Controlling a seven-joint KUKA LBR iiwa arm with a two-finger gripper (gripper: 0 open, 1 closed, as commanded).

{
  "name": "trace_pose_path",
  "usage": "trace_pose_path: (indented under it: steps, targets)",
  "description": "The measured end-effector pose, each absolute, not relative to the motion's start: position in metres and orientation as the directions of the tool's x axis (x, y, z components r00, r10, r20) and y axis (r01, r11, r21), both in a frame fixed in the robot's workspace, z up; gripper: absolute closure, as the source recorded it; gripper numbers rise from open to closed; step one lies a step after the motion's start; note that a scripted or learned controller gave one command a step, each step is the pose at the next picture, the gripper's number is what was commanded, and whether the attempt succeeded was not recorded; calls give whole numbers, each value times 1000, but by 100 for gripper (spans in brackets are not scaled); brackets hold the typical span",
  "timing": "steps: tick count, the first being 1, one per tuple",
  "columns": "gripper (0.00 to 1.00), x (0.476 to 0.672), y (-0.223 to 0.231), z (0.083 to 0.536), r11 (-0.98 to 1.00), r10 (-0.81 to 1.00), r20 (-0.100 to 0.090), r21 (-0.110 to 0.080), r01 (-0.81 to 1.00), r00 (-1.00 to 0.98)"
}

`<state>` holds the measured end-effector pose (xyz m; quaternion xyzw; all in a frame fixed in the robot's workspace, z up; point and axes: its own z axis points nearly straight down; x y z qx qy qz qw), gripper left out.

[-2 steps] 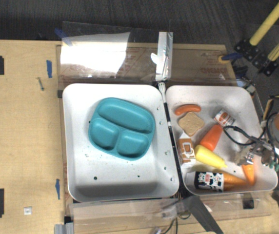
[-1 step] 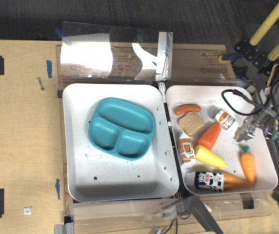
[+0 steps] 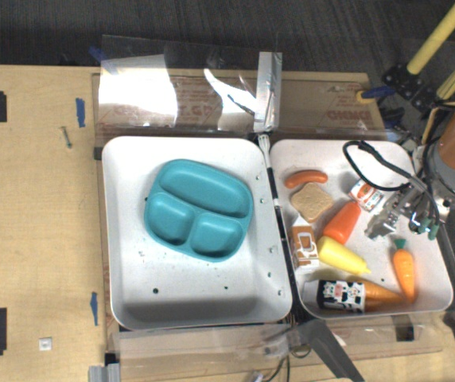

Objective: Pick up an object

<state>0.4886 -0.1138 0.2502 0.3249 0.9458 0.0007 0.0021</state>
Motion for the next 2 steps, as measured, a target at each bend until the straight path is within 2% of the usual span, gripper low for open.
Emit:
trace_pose_path:
  steps: [1,2]
  targets:
    - [100,496,-96,247,398,917,-3,3,917,-398]
    - [100,541,-36,220,266,964,-1,1,964,-266]
